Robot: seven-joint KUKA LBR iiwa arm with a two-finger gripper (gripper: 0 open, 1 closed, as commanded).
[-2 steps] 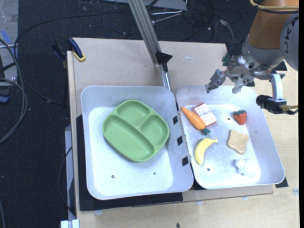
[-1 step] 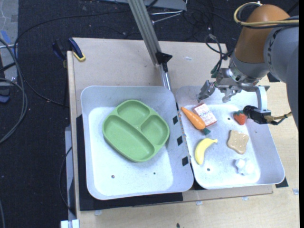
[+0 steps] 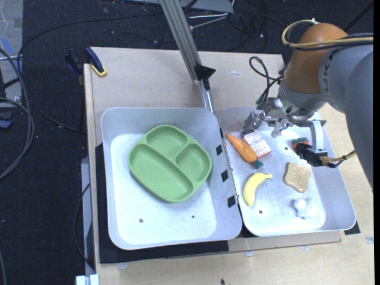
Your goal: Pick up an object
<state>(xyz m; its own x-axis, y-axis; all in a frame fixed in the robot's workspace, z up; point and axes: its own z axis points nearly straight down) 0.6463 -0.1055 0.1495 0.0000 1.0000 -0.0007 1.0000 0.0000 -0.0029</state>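
Note:
In the right bin (image 3: 332, 218) lie an orange carrot (image 3: 241, 148), a white and red packet (image 3: 257, 143), a yellow banana (image 3: 254, 187), a slice of bread (image 3: 297, 176) and a small white lump (image 3: 302, 206). My gripper (image 3: 262, 127) hangs over the bin's far left part, just above the packet and the carrot's far end. It is open, with nothing between the fingers.
The left bin (image 3: 119, 218) holds a green divided plate (image 3: 170, 162). A slanted metal pole (image 3: 184, 34) runs from the top down to the ridge between the bins. A small dark object with red and green (image 3: 300, 143) lies near the right bin's far side.

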